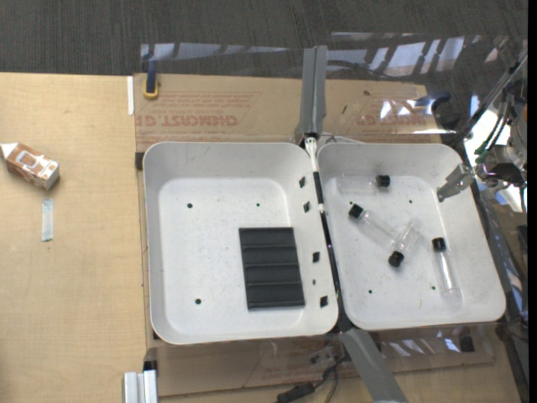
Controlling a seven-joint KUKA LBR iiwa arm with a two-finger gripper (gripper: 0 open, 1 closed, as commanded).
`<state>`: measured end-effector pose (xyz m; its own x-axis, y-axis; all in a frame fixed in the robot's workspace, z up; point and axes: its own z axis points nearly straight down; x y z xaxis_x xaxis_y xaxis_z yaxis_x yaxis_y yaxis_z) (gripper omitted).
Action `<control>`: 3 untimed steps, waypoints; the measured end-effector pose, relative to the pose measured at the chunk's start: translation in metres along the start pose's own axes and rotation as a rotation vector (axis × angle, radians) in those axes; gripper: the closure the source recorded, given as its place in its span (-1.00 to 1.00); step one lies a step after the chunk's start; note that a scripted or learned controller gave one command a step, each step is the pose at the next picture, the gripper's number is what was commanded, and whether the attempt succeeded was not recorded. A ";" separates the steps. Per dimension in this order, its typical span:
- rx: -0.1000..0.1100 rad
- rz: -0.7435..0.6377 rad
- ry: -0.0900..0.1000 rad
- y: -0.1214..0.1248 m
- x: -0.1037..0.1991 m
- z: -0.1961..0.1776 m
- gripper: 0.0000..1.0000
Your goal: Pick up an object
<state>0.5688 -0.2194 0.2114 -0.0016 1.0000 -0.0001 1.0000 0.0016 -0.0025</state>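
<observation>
Two white bins (159, 225) on cardboard-covered bench (67, 309), dark carpet (252, 15) beyond.

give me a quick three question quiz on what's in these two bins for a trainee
1. True or false: the black ribbed block lies in the right bin.
2. What colour are the caps on the clear tubes?
3. Which bin is nearer the side the arm reaches in from? A) the left bin B) the right bin

Key: 1. False, it lies in the left bin. 2. Black. 3. B.
</observation>
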 end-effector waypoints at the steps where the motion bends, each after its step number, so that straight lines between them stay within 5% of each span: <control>1: -0.025 -0.045 -0.007 -0.031 0.010 0.098 -1.00; 2: -0.005 -0.079 0.008 -0.056 0.007 0.119 -1.00; 3: -0.005 -0.075 0.004 -0.057 0.005 0.110 1.00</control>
<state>0.5114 -0.2149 0.1015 -0.0764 0.9971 0.0035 0.9971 0.0764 0.0024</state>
